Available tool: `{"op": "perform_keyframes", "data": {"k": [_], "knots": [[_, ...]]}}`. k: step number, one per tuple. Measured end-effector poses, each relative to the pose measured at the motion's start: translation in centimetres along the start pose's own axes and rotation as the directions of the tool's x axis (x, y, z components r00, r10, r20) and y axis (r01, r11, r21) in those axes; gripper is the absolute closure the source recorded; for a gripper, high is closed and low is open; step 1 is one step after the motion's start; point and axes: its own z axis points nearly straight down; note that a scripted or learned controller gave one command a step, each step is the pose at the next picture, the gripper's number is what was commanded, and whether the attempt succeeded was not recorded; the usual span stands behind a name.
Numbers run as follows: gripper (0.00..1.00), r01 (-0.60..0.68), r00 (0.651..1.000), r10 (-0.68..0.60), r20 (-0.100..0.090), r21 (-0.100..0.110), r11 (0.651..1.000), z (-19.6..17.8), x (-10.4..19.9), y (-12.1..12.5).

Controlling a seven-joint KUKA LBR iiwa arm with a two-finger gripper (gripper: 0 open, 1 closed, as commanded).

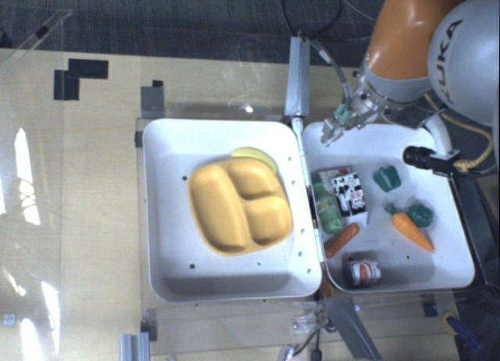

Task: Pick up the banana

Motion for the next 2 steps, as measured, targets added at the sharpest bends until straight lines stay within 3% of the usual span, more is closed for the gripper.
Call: {"op": "perform_keyframes", "data": {"k": [1, 2], "knots": [[1.00, -0.059, 0.998, 0.059, -0.001, 0.003, 0.998, 1.6, 0.2, -2.3], [1.00, -0.129, 0.992, 0.129, -0.002, 0.004, 0.992, 3.6, 6.2, -2.5]]}}
